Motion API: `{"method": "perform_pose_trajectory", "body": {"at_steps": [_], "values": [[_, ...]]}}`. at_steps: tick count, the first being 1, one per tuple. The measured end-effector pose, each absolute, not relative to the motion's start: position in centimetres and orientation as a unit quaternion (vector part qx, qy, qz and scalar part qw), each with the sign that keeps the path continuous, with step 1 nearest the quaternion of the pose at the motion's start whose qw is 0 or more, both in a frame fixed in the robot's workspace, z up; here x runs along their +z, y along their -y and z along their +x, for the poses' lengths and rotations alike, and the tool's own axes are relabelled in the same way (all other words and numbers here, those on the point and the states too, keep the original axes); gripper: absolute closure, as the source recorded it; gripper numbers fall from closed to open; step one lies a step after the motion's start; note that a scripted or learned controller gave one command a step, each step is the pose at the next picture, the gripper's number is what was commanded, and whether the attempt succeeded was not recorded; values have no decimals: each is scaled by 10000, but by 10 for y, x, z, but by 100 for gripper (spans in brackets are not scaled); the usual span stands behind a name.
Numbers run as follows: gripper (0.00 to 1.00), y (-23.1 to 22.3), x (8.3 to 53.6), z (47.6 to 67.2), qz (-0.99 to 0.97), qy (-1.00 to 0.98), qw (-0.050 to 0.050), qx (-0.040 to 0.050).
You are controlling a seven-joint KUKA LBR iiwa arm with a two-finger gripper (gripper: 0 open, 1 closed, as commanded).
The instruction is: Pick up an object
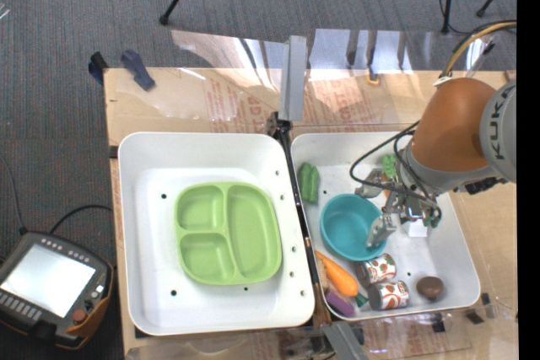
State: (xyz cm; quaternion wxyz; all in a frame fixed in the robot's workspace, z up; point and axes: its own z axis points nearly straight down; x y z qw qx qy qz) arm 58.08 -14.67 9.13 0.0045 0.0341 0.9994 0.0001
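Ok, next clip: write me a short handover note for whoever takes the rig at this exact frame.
Claw: low in the right bin, at the right rim of the teal bowl; open or shut cannot be judged from this view, and nothing is seen held.
Right bin items: green pepper at the left wall, carrot and purple piece at the front left, two printed cans in front of the bowl, brown round object at the front right.
Left bin: green divided plate.
Done: approach to the bowl.
Left: secure a grasp and lift.
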Motion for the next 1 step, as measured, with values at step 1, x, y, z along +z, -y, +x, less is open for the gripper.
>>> {"method": "perform_pose_trajectory", "body": {"at_steps": [1], "values": [[0, 180, 93, 642, 885, -9961, 20, 4]]}}
